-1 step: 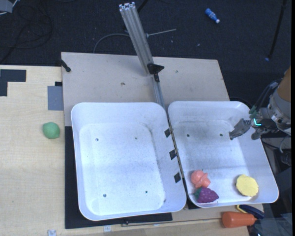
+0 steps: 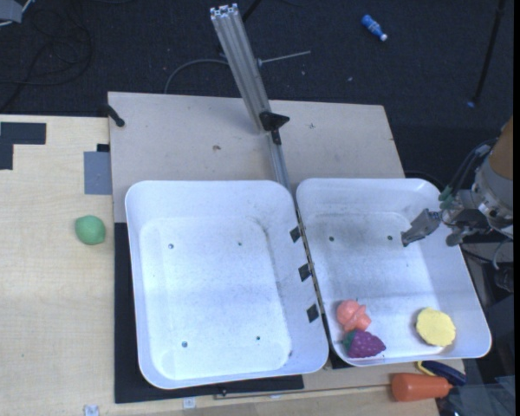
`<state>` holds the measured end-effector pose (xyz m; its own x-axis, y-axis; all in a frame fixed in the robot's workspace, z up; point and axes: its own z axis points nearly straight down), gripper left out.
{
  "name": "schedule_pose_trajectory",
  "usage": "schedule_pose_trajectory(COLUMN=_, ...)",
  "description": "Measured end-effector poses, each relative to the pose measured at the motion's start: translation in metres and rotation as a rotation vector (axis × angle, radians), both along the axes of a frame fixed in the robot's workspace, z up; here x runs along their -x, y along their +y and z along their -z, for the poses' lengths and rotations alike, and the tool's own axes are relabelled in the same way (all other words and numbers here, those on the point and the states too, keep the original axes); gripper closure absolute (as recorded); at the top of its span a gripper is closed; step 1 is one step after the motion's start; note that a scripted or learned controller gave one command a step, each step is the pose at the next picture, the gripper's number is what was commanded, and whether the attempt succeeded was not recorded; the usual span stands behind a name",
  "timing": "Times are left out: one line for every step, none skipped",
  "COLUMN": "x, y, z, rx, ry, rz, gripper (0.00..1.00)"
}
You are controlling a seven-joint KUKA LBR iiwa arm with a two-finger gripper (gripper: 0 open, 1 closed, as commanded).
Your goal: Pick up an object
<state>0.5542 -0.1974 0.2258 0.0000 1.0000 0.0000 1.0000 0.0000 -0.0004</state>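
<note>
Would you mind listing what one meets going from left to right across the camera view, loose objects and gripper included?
green ball → left bin → pink toy → yellow object → gripper. The purple toy and the orange object at the bench's front edge overlap others sideways, so I left them out.

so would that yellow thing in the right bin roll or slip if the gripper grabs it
The yellow object looks rounded and somewhat flattened, so it probably slides rather than rolls far. Its smooth-looking surface may slip between fingers. It sits close to the right bin wall, which could crowd the gripper.
</note>
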Motion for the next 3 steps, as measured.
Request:
schedule_pose_trajectory(x=-0.001, y=-0.006, z=0.045, rx=-0.001, ry=0.004, rz=0.0, gripper=0.0)
schedule_pose_trajectory(x=-0.006, y=-0.008, z=0.106, rx=-0.001, ry=0.005, rz=-0.001, gripper=0.0)
schedule_pose_trajectory(x=-0.006, y=-0.008, z=0.135, rx=0.0, ry=0.0, rz=-0.001, gripper=0.0)
